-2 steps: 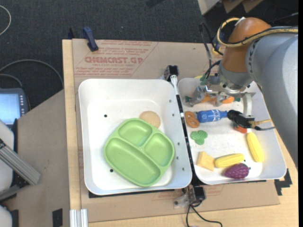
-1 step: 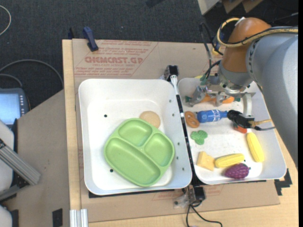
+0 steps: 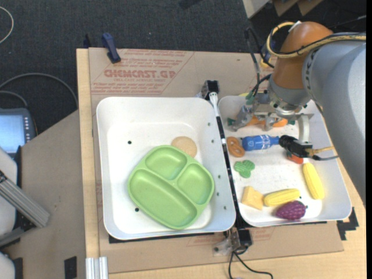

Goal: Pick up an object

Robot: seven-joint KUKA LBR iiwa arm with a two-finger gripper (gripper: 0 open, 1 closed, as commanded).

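My gripper [image 3: 256,118] is low over the far end of the right bin [image 3: 340,197], under the orange wrist band. Small orange pieces [image 3: 279,122] lie right beside it, and I cannot make out what is between its tips. Just in front lie a blue bottle [image 3: 260,142] on its side and a brown pretzel-like ring [image 3: 235,147]. Nearer the front are a green leafy toy [image 3: 244,168], a cheese wedge [image 3: 252,197], a yellow banana [image 3: 281,197], purple grapes [image 3: 290,210] and a yellow corn cob [image 3: 313,180].
The left bin [image 3: 110,132] holds a green divided plate [image 3: 170,185] and a tan round cookie [image 3: 185,146] behind it. A black divider [image 3: 222,150] runs between the bins. The bulky grey arm [image 3: 343,80] covers the right bin's far right corner.
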